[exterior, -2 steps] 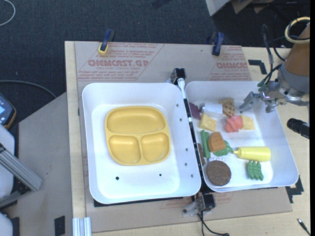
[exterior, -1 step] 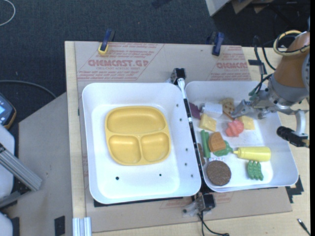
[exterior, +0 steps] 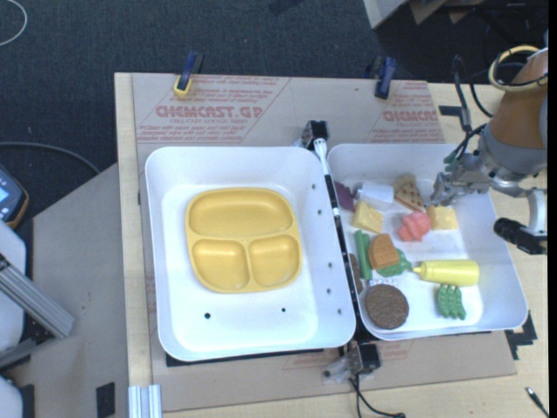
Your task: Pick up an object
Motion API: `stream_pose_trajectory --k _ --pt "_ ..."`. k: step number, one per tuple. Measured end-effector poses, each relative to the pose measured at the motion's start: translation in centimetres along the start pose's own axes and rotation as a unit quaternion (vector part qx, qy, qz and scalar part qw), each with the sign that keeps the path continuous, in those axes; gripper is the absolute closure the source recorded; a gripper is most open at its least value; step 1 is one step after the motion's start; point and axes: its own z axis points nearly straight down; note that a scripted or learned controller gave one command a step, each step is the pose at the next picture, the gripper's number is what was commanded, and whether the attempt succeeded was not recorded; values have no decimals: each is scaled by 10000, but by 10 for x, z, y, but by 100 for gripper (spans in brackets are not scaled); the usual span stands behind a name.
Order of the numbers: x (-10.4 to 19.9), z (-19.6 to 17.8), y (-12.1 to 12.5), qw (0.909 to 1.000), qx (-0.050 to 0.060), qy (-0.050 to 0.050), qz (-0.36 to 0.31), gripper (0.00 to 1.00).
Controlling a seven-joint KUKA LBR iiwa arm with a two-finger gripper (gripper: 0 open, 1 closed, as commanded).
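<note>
The right bin [exterior: 505, 259] holds several toy foods: a pink piece [exterior: 415, 226], a pale yellow block [exterior: 445, 219], a tan cracker [exterior: 406, 193], a yellow cheese wedge [exterior: 368, 219], a white piece [exterior: 376, 191], an orange piece on green leaves [exterior: 384, 253], a yellow squeeze bottle [exterior: 449, 273], a green bunch [exterior: 449, 301] and a brown round patty [exterior: 385, 306]. My gripper [exterior: 446, 190] hangs over the far right part of this bin, just above the pale yellow block and right of the cracker. I see nothing held in it.
The left bin [exterior: 165, 233] carries a yellow three-compartment plate [exterior: 242, 238]. A purple piece [exterior: 345, 198] and a green bean [exterior: 361, 252] lie against the right bin's left wall. Two clamps [exterior: 185, 74] grip the board's far edge. Cables hang beside the arm [exterior: 518, 124].
</note>
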Motion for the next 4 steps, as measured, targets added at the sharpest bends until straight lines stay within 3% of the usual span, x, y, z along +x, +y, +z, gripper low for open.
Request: stream_pose_trajectory --k 2,4 --pt "-2 -112 -6 10000 -9 -13 4 100" --pt "106 -105 -16 10000 52 22 -22 100"
